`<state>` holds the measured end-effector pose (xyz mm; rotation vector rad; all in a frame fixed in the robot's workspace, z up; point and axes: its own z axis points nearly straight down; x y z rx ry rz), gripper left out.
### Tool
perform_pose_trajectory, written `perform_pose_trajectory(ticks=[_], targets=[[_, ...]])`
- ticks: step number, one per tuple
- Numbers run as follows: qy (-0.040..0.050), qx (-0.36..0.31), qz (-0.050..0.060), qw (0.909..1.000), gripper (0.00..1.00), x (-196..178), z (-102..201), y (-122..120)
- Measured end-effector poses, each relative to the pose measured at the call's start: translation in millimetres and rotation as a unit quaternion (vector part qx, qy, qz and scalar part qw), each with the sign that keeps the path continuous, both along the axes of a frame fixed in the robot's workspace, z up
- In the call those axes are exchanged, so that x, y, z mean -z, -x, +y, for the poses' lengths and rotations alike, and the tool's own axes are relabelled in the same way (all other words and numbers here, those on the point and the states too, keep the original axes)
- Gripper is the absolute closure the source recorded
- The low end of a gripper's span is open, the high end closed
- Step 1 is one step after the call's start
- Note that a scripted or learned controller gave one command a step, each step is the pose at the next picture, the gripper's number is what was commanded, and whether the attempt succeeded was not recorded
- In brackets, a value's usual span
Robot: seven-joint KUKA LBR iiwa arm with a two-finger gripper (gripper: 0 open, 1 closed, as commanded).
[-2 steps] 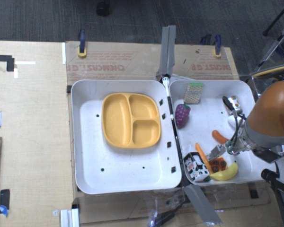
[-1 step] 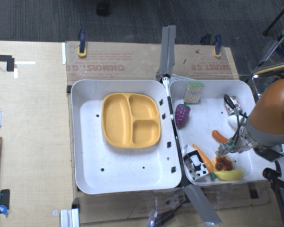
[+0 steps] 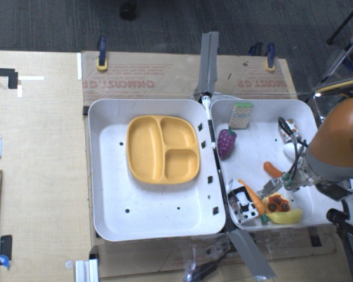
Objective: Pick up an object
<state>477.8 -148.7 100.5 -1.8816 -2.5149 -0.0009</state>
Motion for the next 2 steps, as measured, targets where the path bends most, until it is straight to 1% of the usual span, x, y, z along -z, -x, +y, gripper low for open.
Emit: perform_pose_trajectory(ticks=[1, 2], targets=[[0.0011, 0.062, 0.0, 0.9981, 0.0, 9.4, -11.0, -58.6], [0.0016, 0.061, 0.001, 0.9982, 1.0, 0.7, -11.2, -58.8]])
